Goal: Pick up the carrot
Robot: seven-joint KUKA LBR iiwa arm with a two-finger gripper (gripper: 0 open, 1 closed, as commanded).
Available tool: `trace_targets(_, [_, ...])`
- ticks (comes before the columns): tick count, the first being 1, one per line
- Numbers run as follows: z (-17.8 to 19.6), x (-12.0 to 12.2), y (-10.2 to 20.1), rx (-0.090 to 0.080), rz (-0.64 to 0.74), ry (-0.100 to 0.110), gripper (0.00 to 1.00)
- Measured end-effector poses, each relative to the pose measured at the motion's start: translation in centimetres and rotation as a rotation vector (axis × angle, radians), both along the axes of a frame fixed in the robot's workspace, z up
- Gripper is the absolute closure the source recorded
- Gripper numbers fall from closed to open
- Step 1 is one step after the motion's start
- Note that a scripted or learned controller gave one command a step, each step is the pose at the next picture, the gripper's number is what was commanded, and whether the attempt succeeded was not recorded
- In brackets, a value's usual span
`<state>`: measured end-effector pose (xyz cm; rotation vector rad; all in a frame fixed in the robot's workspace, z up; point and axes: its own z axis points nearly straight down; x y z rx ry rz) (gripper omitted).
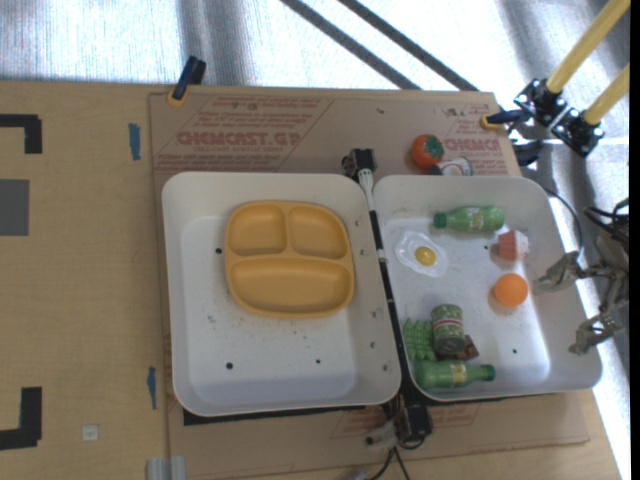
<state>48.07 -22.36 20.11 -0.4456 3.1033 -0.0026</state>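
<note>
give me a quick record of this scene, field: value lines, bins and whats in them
left bin: yellow divided plate
right bin: two green bottles, one at the far side and one at the near side; fried egg; orange ball; green can; small reddish piece
outside bins: tomato-like toy on the cardboard
carrot: cannot pick one out for sure
arm: none over either bin

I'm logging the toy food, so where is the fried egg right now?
The fried egg lies in the right bin, near its left wall, just below-left of the upper green bottle and left of the orange ball.
</note>
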Motion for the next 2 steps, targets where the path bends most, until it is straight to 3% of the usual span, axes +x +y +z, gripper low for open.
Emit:
trace_targets(1, [-0.57,0.99,0.17,-0.001,0.257,0.000,0.00])
trace_targets(2, [-1.03,0.89,0.05,0.000,0.397,0.004,0.00])
